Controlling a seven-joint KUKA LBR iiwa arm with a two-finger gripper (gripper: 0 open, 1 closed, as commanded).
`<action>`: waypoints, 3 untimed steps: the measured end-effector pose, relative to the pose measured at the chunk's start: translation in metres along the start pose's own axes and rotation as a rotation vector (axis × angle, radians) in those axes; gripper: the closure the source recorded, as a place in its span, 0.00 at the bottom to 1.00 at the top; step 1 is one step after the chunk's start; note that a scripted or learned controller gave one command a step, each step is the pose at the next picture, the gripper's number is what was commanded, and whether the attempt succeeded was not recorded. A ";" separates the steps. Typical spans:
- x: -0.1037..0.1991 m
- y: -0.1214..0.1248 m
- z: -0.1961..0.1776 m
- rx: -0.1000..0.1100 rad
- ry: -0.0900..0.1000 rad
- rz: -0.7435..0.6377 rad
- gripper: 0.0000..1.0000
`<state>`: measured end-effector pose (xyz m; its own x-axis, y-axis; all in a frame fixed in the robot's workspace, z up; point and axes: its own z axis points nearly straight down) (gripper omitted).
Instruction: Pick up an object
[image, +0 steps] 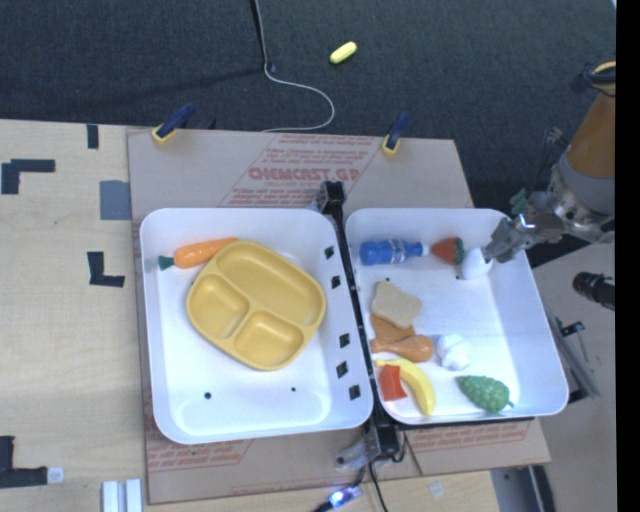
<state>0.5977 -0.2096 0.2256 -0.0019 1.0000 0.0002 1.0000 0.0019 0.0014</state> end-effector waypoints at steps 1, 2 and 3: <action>0.055 -0.017 -0.009 0.002 0.002 -0.004 1.00; 0.102 -0.025 0.001 0.005 0.001 -0.003 1.00; 0.142 -0.049 -0.005 0.005 0.002 -0.003 1.00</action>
<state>0.5485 -0.0677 0.2309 -0.0048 1.0000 0.0018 1.0000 0.0048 -0.0033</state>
